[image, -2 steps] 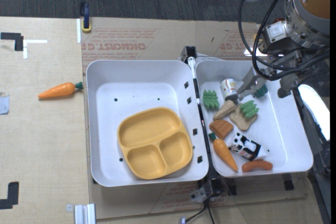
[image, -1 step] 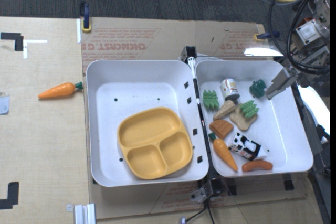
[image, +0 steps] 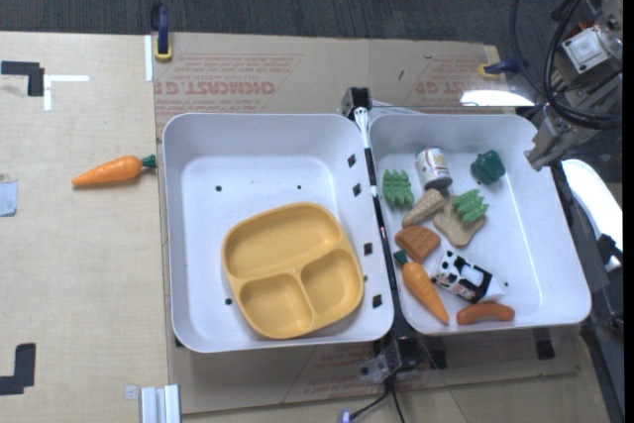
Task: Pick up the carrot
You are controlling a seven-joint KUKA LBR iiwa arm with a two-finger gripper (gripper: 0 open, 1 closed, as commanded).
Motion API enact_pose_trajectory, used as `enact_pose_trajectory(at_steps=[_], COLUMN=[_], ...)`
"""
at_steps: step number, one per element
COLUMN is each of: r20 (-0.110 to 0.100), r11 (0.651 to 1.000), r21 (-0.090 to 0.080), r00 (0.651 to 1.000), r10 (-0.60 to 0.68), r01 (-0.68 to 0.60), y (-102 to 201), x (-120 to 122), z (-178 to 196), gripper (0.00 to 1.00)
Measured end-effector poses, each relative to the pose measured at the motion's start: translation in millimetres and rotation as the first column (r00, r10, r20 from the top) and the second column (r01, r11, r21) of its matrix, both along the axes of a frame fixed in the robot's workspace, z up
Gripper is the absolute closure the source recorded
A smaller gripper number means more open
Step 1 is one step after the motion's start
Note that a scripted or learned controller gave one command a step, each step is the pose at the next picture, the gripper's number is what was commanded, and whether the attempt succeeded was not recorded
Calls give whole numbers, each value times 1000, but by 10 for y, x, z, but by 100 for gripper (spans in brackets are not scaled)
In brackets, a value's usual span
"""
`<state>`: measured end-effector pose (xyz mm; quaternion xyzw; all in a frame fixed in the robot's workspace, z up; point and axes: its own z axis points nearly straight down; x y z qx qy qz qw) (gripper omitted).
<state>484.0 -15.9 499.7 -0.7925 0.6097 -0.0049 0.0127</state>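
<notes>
Bench with two white bins. At the right edge the gripper (image: 547,149) hangs over the right bin's (image: 555,253) rim; whether it is spread cannot be told. Two carrots: one (image: 424,291) in this bin among crowded toys, one (image: 109,171) on the bench, well apart. Risk: grabbing the neighbouring sausage (image: 484,313). One yellow tray (image: 292,269).

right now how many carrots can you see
2. One carrot lies in the right bin, near its front left corner beside the cow-print toy. The other carrot lies on the bench, left of the left bin.
</notes>
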Motion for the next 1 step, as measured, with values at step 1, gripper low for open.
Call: enact_pose_trajectory(at_steps=[1], r20=[11], r11=[1000], r21=[7], r00=[1000], r10=[-6], r01=[6], y=[1], x=[33], z=[96], gripper=[100])
